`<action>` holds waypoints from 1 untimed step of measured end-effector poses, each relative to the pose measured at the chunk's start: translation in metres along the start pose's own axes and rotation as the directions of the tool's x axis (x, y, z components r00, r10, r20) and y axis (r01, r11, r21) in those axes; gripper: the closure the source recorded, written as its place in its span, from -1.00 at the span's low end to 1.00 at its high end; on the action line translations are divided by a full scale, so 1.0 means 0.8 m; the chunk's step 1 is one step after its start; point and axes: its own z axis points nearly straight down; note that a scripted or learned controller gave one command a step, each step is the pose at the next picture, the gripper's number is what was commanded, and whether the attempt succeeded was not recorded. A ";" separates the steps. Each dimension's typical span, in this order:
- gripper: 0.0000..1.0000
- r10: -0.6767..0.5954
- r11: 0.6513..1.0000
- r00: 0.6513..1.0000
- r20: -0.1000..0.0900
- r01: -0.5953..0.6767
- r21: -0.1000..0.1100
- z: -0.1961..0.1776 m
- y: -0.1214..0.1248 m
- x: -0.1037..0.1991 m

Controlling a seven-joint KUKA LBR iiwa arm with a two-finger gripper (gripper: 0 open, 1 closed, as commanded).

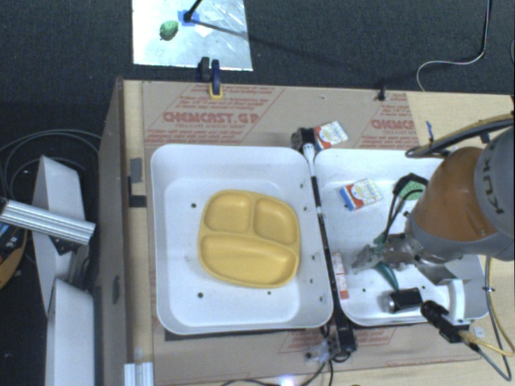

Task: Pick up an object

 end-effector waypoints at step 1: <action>-1.00 0.001 1.000 1.000 0.003 -0.001 -0.005 -0.101 0.001 -0.084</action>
